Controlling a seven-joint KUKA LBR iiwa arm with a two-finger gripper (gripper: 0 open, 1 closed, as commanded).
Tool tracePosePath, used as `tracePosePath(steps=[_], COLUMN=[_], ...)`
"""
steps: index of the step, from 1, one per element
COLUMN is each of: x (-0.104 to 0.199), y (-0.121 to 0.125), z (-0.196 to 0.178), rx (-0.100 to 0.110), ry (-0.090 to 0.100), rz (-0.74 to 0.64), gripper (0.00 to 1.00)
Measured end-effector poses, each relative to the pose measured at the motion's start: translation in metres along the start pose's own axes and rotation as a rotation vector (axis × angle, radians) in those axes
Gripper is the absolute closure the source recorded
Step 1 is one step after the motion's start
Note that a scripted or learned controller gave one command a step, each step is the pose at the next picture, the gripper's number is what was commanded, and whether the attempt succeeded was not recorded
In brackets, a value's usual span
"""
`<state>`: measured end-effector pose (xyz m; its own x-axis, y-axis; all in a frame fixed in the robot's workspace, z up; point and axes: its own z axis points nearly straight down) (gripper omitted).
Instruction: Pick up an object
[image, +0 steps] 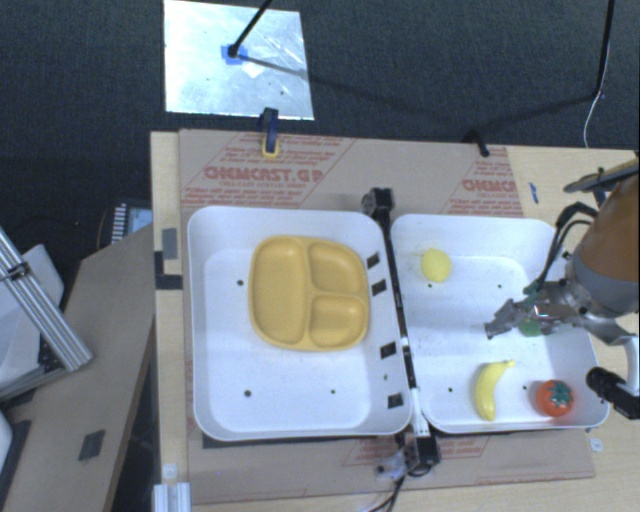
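Here the gripper (510, 322) hovers (low) above the banana (488, 388).

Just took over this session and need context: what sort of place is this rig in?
Most likely a robotics lab test bench: two white bins on cardboard, toy food such as a banana and tomato, a yellow divided plate, and cables across the dark floor.

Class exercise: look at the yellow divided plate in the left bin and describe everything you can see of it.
The yellow divided plate is a rounded-square tray, seemingly smooth plastic, with a raised rim and three compartments: one large on the view's left and two smaller ones stacked on the right. It lies flat, right side up, turned slightly askew, around the middle of the left bin. Nothing can be seen in its compartments. It rests on the bin's white floor, and nothing else touches it.
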<state>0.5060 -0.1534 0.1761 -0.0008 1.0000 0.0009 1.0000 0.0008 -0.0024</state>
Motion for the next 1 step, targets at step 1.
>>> tracePosePath(steps=[1], x=[0.0101], y=[0.0008], z=[0.0573], rx=[0.001], ry=[0.001], rz=[0.000], gripper=[0.00])
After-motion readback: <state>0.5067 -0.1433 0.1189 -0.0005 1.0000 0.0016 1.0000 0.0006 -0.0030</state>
